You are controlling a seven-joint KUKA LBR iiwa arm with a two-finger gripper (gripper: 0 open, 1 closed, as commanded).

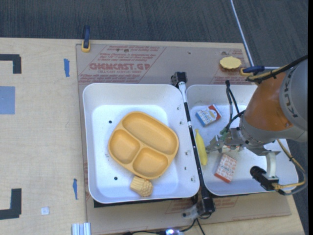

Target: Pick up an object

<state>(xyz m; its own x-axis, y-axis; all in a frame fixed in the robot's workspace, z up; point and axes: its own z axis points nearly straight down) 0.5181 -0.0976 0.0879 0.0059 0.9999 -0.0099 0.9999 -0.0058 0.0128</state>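
Over the right bin (pixel 293 182), the gripper (pixel 222 142) hangs low among small packets.
Nearest in the left bin (pixel 93 131) lies a corn cob piece (pixel 141 185), touching the three-compartment yellow plate (pixel 143 144). In the right bin, a red-and-white packet (pixel 226 168) lies just beside the gripper, a yellow banana (pixel 201 148) lines the left wall, and a blue-and-red packet (pixel 208 115) sits farther back. Whether the jaws are apart or together cannot be told.

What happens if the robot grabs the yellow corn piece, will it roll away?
The corn looks stubby and rounded, so it could roll if nudged. Its bumpy surface probably gives fingers some hold. It lies against the plate, which may block a push from that side.
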